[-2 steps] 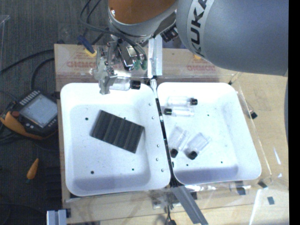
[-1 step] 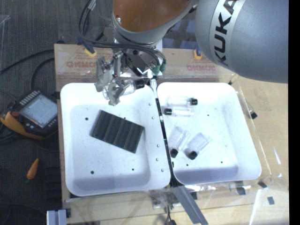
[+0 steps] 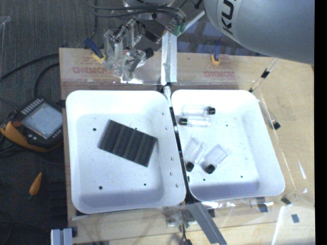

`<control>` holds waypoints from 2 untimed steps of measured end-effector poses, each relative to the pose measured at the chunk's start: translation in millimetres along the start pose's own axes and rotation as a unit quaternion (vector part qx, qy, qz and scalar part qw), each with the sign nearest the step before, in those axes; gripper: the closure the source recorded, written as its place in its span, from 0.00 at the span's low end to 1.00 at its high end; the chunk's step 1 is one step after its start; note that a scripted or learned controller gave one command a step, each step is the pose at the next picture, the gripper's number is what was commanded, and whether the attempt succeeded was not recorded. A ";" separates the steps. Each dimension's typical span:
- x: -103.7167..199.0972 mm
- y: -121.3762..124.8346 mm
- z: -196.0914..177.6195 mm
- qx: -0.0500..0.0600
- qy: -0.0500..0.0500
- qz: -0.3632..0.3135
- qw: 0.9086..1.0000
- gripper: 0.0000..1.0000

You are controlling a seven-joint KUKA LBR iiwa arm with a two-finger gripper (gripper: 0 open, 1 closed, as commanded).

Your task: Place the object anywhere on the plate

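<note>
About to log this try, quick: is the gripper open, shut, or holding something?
Gripper: raised above the bench behind the left bin, nothing visible between its fingers; open or shut cannot be told.

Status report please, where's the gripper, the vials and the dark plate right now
Gripper up behind the bins, over the bench's far edge, nothing visibly between its fingers. Four clear vials lying in right bin. Dark ridged plate in left bin, nothing on it.

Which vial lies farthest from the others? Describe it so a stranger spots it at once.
Find the right bin. Near its back wall lie two clear vials side by side; the far vial is the rear one, with its black cap pointing right. Its neighbour has its cap pointing left, and the two front vials lie slanted.
</note>
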State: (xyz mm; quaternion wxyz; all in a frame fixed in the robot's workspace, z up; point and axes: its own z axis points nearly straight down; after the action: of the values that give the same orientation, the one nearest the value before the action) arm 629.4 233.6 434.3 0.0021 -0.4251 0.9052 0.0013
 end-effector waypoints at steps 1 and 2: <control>-15.1 -27.5 10.8 0.000 0.000 -0.164 0.987 1.00; 40.7 19.8 -0.3 -0.001 0.001 -0.240 0.971 1.00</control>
State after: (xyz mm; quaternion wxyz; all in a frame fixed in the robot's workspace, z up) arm 588.1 214.9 434.4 0.0013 -0.6302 0.7764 0.0010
